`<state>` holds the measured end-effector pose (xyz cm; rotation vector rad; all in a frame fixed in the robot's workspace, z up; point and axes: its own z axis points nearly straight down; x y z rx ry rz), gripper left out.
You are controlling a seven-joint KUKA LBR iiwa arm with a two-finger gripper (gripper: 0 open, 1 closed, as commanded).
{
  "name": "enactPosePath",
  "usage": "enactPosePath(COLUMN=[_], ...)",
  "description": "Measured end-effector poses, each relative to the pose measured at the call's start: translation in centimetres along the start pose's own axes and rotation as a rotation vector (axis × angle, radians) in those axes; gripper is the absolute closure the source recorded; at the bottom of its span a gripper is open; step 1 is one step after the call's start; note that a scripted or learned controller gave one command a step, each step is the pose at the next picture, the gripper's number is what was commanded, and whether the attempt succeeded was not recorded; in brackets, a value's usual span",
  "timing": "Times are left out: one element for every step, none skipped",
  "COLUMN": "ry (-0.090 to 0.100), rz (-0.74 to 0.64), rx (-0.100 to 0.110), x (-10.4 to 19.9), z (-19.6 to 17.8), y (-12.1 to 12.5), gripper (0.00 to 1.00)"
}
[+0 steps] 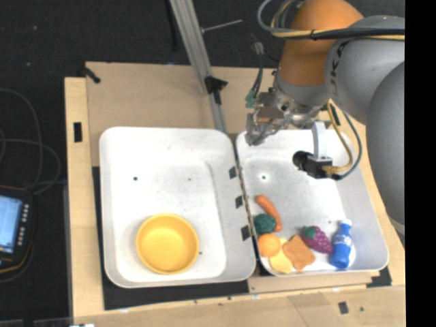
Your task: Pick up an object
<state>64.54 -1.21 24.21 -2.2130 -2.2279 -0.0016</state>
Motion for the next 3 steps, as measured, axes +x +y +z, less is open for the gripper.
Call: enactPosePath(ry=[-0.001, 0.000, -0.001], rz=[0.001, 0.000, 0.005], rx=[0.001, 0.001, 0.000], x=[4.3, 9.1, 8.8], z=[0.9, 1.3, 1.3], y=[-1.8, -2.9, -2.9], gripper=[1.00, 1.00, 0.00])
